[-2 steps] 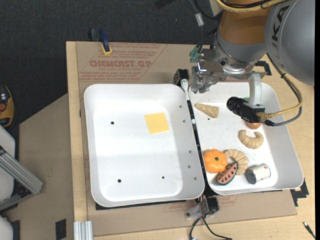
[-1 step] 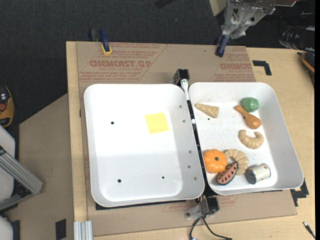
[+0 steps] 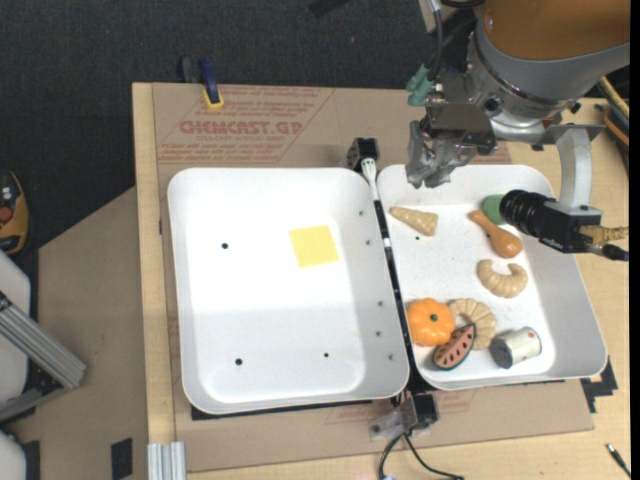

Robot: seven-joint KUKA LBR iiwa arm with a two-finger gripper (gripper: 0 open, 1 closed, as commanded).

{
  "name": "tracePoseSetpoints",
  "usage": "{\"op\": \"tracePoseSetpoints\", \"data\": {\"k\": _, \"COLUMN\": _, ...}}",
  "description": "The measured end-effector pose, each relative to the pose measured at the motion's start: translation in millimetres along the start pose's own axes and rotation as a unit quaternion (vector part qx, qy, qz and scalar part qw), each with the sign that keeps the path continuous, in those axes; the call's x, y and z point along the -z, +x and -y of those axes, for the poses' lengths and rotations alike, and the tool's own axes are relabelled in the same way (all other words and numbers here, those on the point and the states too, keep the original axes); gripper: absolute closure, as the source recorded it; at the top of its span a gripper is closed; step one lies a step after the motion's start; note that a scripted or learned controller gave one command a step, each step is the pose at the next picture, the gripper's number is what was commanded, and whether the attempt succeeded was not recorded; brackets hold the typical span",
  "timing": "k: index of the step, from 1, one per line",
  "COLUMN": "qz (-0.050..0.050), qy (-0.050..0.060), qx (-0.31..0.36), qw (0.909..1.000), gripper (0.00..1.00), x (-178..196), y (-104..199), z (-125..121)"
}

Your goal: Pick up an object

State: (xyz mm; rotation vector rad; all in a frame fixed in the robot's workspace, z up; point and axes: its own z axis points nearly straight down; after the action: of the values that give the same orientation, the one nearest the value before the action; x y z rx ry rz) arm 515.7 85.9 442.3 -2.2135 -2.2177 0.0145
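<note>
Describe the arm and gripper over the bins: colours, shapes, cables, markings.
The arm is a thick rounded grey body with a broad orange band above the wrist. Below it sits a dark metal gripper of blocky grey parts, with small teal fittings at its left side. Black cables run up beside the wrist. No readable markings are visible.

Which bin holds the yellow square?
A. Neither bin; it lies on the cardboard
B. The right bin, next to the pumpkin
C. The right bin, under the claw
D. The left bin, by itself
D: the yellow square lies flat in the left bin with nothing else beside it, while the pumpkin and the other small things sit in the right bin, where the claw hangs over the far corner.
</note>
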Motion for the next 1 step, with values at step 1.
{"op": "tracePoseSetpoints", "data": {"k": 1, "qz": -0.001, "qy": -0.008, "qx": 0.0, "qw": 1.0, "gripper": 1.0, "x": 37.3, "y": 7.1, "z": 38.2}}
